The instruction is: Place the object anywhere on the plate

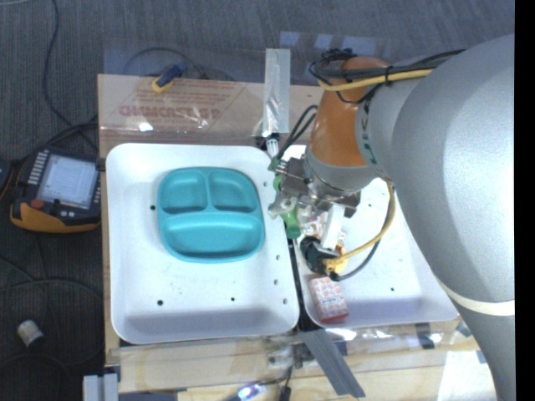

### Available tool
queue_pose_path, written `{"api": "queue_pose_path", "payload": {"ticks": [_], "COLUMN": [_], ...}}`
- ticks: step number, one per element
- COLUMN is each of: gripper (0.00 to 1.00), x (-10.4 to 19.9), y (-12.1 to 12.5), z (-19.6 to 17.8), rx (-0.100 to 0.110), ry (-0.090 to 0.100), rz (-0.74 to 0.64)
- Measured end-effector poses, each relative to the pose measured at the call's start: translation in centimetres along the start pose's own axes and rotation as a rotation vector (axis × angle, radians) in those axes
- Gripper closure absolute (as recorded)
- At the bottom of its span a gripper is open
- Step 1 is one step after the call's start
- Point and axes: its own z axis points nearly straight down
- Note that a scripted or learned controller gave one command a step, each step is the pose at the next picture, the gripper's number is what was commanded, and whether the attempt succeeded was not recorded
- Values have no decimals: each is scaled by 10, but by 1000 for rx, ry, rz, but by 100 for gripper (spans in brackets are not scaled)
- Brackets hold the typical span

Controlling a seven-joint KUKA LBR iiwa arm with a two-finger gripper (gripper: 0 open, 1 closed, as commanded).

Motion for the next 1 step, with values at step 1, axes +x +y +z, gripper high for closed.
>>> {"api": "queue_pose_path", "payload": {"ticks": [1], "gripper": [0], "x": [0], "y": [0], "z": [0], "rx": [-1], "ry": [0], "rz": [0]}}
